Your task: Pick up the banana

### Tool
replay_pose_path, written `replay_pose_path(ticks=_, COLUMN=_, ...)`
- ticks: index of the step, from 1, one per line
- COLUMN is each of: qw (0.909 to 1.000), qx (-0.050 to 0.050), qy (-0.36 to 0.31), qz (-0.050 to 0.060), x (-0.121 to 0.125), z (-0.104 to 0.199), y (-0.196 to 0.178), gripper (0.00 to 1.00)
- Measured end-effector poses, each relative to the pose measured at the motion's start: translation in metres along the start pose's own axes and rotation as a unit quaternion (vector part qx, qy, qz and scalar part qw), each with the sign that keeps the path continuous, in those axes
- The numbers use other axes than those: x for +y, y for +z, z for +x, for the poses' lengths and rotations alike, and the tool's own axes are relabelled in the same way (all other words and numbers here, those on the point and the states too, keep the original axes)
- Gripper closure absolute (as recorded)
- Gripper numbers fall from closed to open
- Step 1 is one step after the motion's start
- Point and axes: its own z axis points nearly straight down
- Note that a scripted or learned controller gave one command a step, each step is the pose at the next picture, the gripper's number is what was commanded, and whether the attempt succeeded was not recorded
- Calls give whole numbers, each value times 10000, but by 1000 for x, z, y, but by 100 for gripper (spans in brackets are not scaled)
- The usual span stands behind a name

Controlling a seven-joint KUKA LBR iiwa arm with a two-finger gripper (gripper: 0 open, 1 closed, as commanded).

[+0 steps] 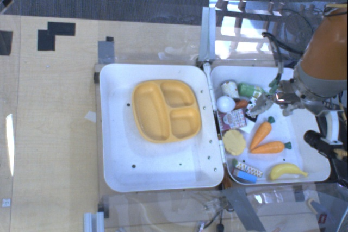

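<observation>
The banana (288,171) lies flat in the lower right corner of the right bin (321,168), near the bottom wall, its length running left to right. Nothing rests on it. Immediately to its left lies a small blue and white packet (247,173). Above it two carrots are positioned: one (267,147) horizontal, one (260,135) tilted upward to the right. A pale yellow round item (235,142) sits left of the carrots.

The gripper (261,106) is located in the upper middle of the right bin, well apart from the banana, over a cluster comprising a white ball (225,104), a green item (249,89) and a red and white packet (236,118). Finger spacing cannot be determined from this view.

The arm (325,60) occupies the right side of the frame.

The left bin (117,133) contains a yellow divided tray (166,110) at its centre.
</observation>
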Motion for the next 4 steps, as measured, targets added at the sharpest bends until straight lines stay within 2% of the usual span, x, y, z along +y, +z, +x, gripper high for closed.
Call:
replay_pose_path(ticks=1, qw=9994, qx=-17, qy=321, qz=-116, x=-33, z=0, y=130, gripper=0)
replay_pose_path(ticks=2, qw=9949, qx=-51, qy=-993, qz=-142, x=-20, z=3, y=137, gripper=0)
replay_pose_path(ticks=3, qw=9988, qx=-12, qy=-466, qz=-129, x=-20, z=2, y=138, gripper=0)
replay_pose_path(ticks=4, qw=9987, qx=-20, qy=-481, qz=-177, x=-16, z=2, y=127, gripper=100)
